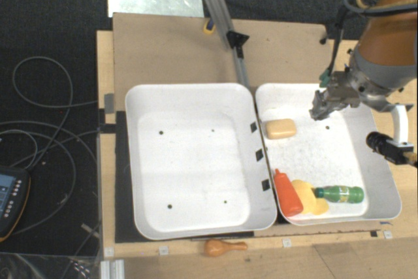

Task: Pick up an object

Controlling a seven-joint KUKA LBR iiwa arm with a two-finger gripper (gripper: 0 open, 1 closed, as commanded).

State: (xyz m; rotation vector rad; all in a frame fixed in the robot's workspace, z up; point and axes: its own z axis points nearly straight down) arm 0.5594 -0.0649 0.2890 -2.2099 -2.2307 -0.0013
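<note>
Matt white plastic bins (pixel 189 98) (speckled).

A: What lies in the right bin (pixel 382 170)?

B: Four things. A pale tan block (pixel 279 129), rounded like a sponge or a bun, lies flat near the bin's left wall, toward the far half.

A: And along the near edge?

B: A red bottle (pixel 286 193) lies in the near left corner, its narrow tip pointing away from the near rim. Just beside it, touching, sits a yellow piece (pixel 309 196), lumpy and soft-edged. A green bottle (pixel 340 193) lies on its side, parallel to the near rim, its dark cap against the yellow piece and its base toward the right wall
</note>
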